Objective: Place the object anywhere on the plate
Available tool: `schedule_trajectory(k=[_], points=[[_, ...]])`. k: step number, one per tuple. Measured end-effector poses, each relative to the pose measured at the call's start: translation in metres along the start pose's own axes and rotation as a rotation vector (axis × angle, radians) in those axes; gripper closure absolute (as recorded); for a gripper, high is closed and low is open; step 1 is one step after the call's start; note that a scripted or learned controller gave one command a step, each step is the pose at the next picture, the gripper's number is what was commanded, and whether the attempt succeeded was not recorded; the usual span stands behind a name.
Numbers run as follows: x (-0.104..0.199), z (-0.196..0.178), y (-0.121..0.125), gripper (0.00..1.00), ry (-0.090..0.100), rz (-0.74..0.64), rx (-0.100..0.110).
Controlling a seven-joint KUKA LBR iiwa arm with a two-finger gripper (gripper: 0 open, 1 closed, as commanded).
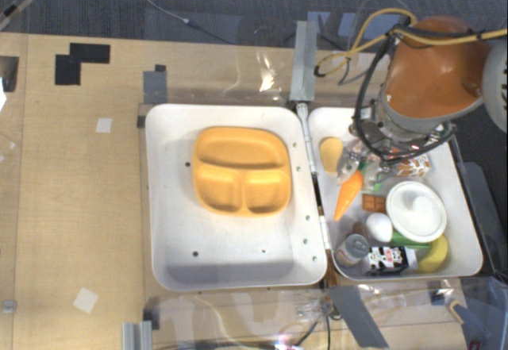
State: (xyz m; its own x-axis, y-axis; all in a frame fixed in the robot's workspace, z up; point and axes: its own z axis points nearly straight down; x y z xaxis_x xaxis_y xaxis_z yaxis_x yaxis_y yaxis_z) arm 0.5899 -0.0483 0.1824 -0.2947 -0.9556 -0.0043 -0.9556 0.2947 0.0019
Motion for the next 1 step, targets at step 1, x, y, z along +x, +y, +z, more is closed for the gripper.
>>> schedule_trajectory(k=[1], points=[[-0.0818,-0.0329,-0.0581,1.0,-0.003,-0.087,0.004]])
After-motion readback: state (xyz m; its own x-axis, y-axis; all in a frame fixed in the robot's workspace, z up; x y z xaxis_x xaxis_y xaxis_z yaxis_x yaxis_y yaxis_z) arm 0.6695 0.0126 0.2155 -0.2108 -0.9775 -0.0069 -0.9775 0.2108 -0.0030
